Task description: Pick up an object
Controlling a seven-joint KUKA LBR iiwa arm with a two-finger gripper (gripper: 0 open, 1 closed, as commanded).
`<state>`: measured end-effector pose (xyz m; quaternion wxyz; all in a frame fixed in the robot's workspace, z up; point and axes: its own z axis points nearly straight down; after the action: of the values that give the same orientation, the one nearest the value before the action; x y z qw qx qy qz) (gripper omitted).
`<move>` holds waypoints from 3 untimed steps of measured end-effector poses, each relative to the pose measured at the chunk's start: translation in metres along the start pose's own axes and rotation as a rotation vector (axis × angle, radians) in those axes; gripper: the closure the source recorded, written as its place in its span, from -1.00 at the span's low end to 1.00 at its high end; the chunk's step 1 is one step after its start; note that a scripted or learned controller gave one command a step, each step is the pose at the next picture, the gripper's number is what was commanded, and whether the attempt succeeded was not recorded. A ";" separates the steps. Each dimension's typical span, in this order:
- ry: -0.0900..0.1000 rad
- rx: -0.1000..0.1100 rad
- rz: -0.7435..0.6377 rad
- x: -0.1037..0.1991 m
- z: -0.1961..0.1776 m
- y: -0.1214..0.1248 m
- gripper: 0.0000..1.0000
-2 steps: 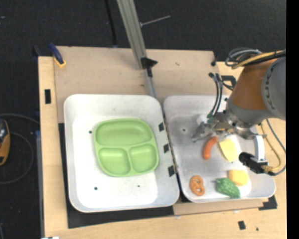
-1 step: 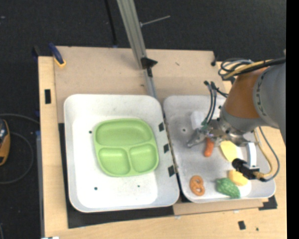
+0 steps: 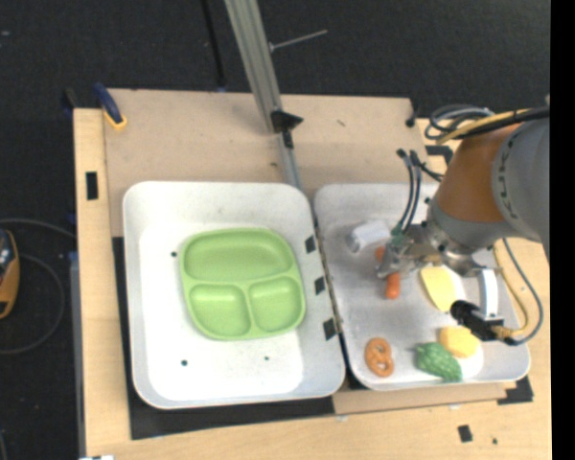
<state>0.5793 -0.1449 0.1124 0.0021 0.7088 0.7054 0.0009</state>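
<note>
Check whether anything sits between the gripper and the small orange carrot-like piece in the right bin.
Nothing visible does. The gripper hangs directly over the small orange carrot-like piece, just above it. The white cylindrical piece lies to its upper left, the pale yellow rounded piece to its right, both apart.

no legible txt, labels or nos.

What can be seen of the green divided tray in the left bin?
The green divided tray is pale lime green and looks like moulded plastic, with rounded corners and a raised rim. It has three compartments: one long one across the far side and two smaller ones side by side nearer the camera. It lies flat, right side up, slightly rotated, around the middle of the left bin. It rests on the bin floor.
</note>
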 end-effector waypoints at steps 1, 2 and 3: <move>0.000 -0.001 -0.007 0.004 -0.045 0.002 1.00; -0.001 -0.004 -0.007 -0.003 -0.107 -0.001 1.00; -0.001 -0.004 -0.007 -0.005 -0.162 0.001 1.00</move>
<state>0.5797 -0.1493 0.2744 0.0039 0.7062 0.7080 0.0022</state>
